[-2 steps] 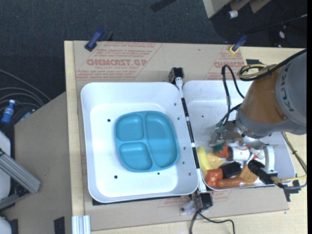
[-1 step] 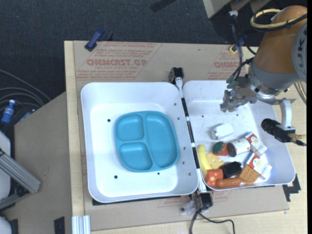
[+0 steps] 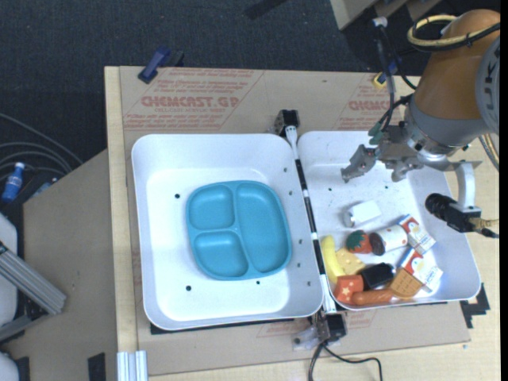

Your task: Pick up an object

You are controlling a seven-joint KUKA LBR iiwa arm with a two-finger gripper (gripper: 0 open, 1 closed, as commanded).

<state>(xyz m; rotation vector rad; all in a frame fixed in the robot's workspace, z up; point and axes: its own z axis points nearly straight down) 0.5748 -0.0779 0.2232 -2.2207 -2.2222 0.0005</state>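
My gripper [image 3: 378,167] hangs over the back of the right bin [image 3: 329,151], its two fingers spread open with bare bin floor between them. A small white block [image 3: 365,212] lies just in front of it, apart from the fingers. Further forward sits a heap of toy food: a yellow banana [image 3: 327,256], a red and green piece [image 3: 359,241], a black and white cylinder [image 3: 387,239], a red and white carton [image 3: 414,235], a black piece [image 3: 378,275] and an orange sausage [image 3: 367,297].
The left bin [image 3: 159,165] holds a blue divided plate [image 3: 236,228]. A black rail [image 3: 305,205] runs between the bins. The arm's grey body and orange band [image 3: 456,78] reach in from the upper right. Cables hang above the right bin.
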